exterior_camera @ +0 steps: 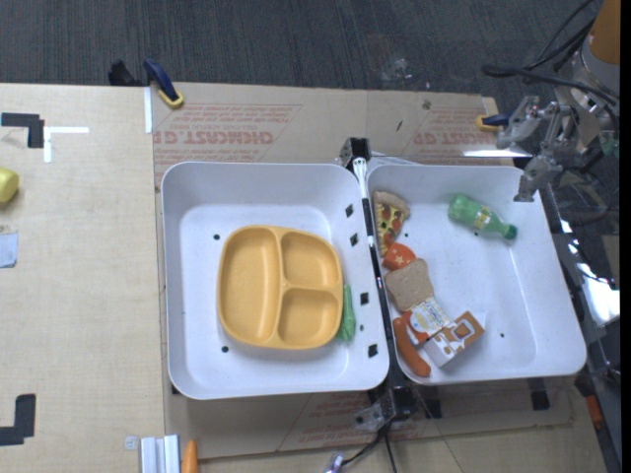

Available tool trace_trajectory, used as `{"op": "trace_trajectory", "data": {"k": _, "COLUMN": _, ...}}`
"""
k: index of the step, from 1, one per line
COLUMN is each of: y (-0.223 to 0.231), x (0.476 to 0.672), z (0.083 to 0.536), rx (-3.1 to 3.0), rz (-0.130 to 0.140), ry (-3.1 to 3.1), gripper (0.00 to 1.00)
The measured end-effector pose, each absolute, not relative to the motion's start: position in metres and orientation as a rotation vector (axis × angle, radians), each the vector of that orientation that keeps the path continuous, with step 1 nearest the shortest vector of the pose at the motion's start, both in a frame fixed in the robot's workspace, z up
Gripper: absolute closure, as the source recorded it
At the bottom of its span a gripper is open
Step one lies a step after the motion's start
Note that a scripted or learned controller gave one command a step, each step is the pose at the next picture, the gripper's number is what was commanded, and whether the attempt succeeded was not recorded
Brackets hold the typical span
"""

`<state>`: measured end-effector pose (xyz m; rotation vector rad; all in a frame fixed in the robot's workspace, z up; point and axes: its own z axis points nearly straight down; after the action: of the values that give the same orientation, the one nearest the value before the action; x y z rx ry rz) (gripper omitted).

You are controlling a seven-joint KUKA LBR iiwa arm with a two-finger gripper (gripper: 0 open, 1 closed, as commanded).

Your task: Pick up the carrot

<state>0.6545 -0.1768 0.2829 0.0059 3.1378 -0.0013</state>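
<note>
The tool (532,170) is bare silver-grey metal, blocky, with small brackets and a slim finger. Black cables loop above it, beside an orange band (603,30) on the grey arm.

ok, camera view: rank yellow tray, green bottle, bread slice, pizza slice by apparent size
1. Yellow tray, by far the largest.
2-4. Green bottle, bread slice and pizza slice look alike; no firm order.

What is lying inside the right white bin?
The right bin holds a green bottle, pizza slice, bread slice, sausage and small carton. Anything beneath this pile stays hidden.
</note>
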Motion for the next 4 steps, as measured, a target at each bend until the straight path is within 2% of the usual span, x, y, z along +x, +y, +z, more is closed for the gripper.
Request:
{"op": "trace_trajectory", "data": {"k": 1, "y": -0.121, "x": 0.622, "z": 0.138, "rx": 0.004, "rz": 0.000, "ry": 3.138, "gripper": 0.00}}
{"op": "trace_trajectory", "data": {"k": 2, "y": -0.094, "x": 0.597, "z": 0.093, "rx": -0.303, "rz": -0.001, "ry": 3.123, "gripper": 0.00}}
{"op": "trace_trajectory", "data": {"k": 3, "y": -0.014, "x": 0.525, "z": 0.193, "rx": -0.057, "rz": 0.001, "ry": 3.136, "gripper": 0.00}}
{"op": "trace_trajectory", "data": {"k": 4, "y": 0.058, "x": 0.491, "z": 0.192, "rx": -0.060, "rz": 0.001, "ry": 3.139, "gripper": 0.00}}
